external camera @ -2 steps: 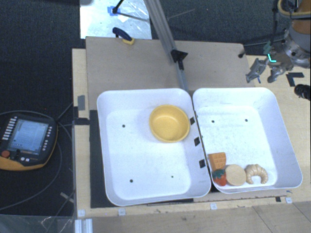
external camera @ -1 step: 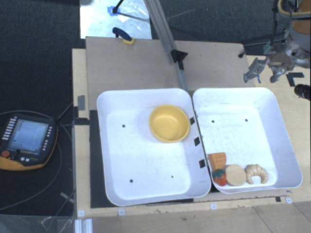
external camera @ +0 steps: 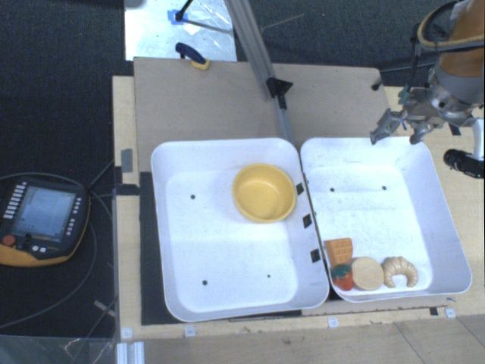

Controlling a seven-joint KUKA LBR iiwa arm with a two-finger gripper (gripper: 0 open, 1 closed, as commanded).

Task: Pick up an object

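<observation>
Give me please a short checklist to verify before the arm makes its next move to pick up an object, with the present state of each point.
1. Gripper carries nothing: ok, both fingers show with open space between them.
2. Gripper is above a target: not ok, it sits over the far rim of the right bin, while the objects lie at the near edge.
3. Targets are visible: ok, the croissant, the round biscuit, the orange block and the small red piece all show.
4. Targets stand apart for a clean grasp: not ok, they are clustered and seem to touch.
5. Yellow bowl in the left bin is free: ok, it stands alone.
</observation>
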